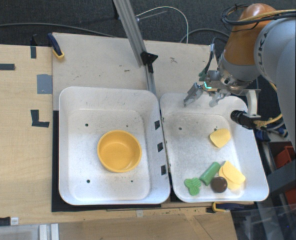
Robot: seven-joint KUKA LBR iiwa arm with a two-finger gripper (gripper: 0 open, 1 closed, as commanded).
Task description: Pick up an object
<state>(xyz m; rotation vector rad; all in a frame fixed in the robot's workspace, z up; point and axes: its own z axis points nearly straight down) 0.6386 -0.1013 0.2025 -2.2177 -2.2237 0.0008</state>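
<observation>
My gripper hangs over the far edge of the right bin, fingers spread apart with nothing between them. Below it in that bin lie a yellow wedge, a green cylinder, a green leafy piece, a brown round piece and a yellow block. They cluster toward the near right corner, well apart from the gripper. A yellow bowl sits in the middle of the left bin.
A slanted metal pole runs from the top down to the seam between the bins. Black cables hang by the right bin's far right rim. A blue and yellow clamp sits at the bench's far left corner.
</observation>
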